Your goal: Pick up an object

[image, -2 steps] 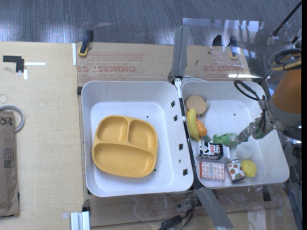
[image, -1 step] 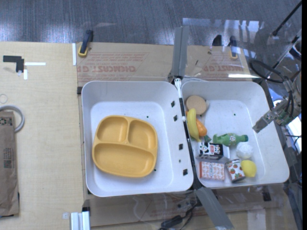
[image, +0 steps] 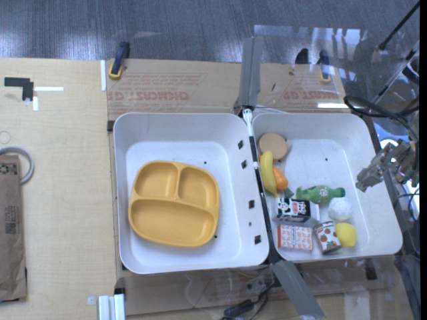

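Two shallow white bins are sitting side by side on a worktop (image: 53, 125), seen from above at a slant. The left bin (image: 127, 245) is holding a yellow divided plate (image: 175, 203) with three compartments, lying near its middle.

The right bin (image: 320, 145) is carrying a cluster of small objects. A round tan disc (image: 272, 145) is lying near the bin's top left corner. Just below it, along the left wall, a yellow banana (image: 267, 172) is lying lengthwise, with a small orange piece (image: 279, 179) touching its right side. A green bottle (image: 320, 193) is lying on its side toward the middle of the bin. Below the banana, a small black and white carton (image: 293, 209) is resting, and a pink patterned packet (image: 294, 237) is lying near the bottom edge. To the right of the packet, a small red carton (image: 325, 237) is sitting beside a yellow lemon (image: 345, 234), with a white ball (image: 339, 210) just above the lemon.

The gripper (image: 371, 175) is hanging at the right bin's right edge, well apart from the objects and holding nothing. Whether its tips are apart or together cannot be told, as it is small and blurred here.
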